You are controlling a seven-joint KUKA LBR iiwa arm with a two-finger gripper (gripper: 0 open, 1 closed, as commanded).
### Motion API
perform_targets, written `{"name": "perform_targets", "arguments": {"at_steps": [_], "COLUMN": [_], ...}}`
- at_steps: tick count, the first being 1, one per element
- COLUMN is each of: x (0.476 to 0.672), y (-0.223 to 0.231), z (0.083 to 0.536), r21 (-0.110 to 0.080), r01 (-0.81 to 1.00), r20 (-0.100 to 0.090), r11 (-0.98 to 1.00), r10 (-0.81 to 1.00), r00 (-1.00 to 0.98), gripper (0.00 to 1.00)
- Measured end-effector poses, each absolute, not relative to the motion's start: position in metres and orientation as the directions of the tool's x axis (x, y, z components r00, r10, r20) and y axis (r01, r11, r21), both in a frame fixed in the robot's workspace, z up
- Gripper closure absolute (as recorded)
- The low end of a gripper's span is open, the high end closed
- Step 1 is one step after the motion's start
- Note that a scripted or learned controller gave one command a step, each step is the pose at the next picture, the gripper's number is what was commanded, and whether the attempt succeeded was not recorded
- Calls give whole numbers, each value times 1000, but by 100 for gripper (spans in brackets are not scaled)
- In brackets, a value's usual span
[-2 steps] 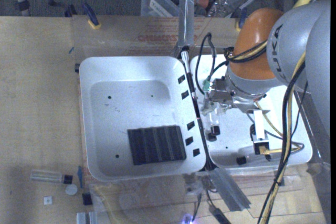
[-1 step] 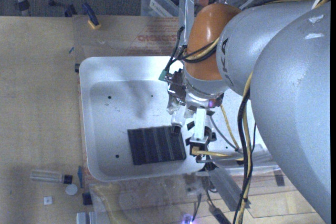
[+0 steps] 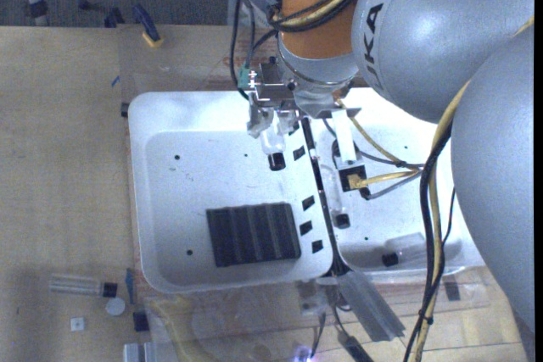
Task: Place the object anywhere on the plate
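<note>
Arm: big, smooth and grey, with a shiny orange band. It comes in from the right and hangs over the far part of the bins.
Tool: small, with pale fingers that point down over the far right part of the left bin. A small dark bit sits at the tips, too small to tell what it is. I cannot tell if the fingers are apart or together.
Plate: dark, flat and shaped like a box top with four sides. It has ridges across it like stripes. It lies flat in the near part of the left bin, well apart from the tool.
Object: I cannot tell for sure which thing it is. Nothing I can make out lies on the plate.
Left bin: white, smooth and shallow, with round corners. A few tiny dark dots mark its floor.
Right bin: white too, touching the left bin side by side. The arm hides much of it.
Black squares: small and flat, in a row along the right wall of the left bin.
Cables: thin, yellow and black, looping over the right bin.
Bench: light brown wood, flat and plain.
Small bits: a clear tube and little round pieces lie on the bench near the left bin's near corner.
</note>
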State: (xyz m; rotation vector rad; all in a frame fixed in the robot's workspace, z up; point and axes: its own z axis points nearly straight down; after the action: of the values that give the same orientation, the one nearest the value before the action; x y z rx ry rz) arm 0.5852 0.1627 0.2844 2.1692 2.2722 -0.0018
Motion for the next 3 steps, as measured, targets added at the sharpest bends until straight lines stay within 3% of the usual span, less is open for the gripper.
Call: {"name": "perform_targets", "arguments": {"at_steps": [1,2,3], "x": [616,666,656], "y": [134,131,76], "z": [432,323,194], "r21": [0,-6,-3], "r01": [985,986,999], "r20": [-1,-2,0], "r11": [174,-165,-47], "r10": [985,986,999], "r00": [-174,165,47], "gripper": [100,100,100]}}
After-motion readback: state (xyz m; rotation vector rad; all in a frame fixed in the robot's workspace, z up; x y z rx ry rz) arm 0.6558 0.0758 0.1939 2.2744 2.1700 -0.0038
